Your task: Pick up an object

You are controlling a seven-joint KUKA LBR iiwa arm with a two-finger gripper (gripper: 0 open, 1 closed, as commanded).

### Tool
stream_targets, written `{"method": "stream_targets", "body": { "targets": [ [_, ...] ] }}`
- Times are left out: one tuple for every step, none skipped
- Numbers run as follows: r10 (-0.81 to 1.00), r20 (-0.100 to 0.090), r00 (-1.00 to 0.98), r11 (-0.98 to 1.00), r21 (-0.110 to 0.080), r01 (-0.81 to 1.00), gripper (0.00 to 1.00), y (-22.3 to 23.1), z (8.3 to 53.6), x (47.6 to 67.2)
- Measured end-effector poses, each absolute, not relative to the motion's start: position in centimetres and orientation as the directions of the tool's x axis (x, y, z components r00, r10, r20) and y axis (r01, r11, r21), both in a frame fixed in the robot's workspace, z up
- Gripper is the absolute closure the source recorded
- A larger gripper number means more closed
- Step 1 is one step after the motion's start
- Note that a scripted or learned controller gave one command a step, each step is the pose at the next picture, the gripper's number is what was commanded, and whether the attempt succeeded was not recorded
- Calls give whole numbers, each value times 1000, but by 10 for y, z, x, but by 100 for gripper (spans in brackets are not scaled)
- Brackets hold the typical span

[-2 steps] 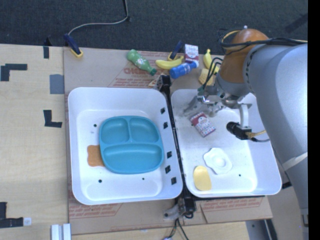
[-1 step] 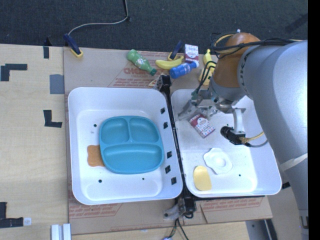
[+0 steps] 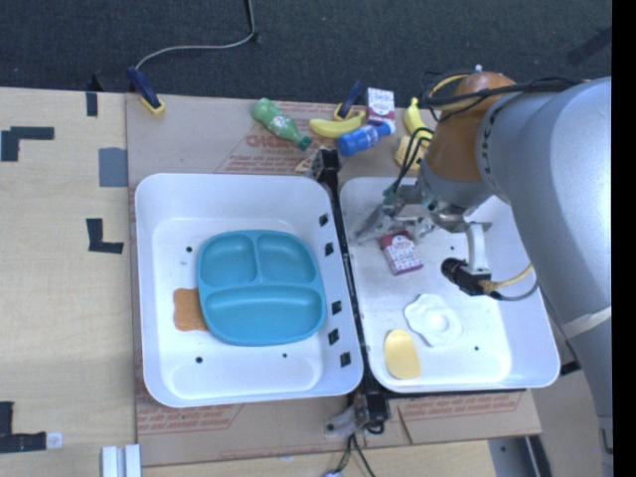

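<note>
- The fingers (image 3: 397, 229) sit low over the red carton (image 3: 402, 253) near the right bin's (image 3: 517, 366) far edge; whether they are released or clenched, I cannot tell.
- Off-centre contact could push the carton away.

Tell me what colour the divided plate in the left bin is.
Light blue; the divided plate shows clearly in the camera view.

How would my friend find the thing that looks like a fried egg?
Look in the right bin, the one the arm reaches into. Toward its front, the egg lies flat: white with a yellow middle. The yellow piece beside it is plain yellow, and the red packet lies farther back.
</note>
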State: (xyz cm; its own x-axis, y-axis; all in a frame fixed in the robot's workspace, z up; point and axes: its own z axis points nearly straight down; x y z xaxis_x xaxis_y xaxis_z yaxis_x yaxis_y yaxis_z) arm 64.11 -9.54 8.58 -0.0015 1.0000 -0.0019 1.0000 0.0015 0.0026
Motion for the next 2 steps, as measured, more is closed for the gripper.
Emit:
{"method": "stream_targets", "body": {
  "targets": [
    [1000,-1,-1,1,1,1000,0,-94,86,647],
    [1000,-1,-2,2,1,1000,0,-94,85,659]
  ]
}}
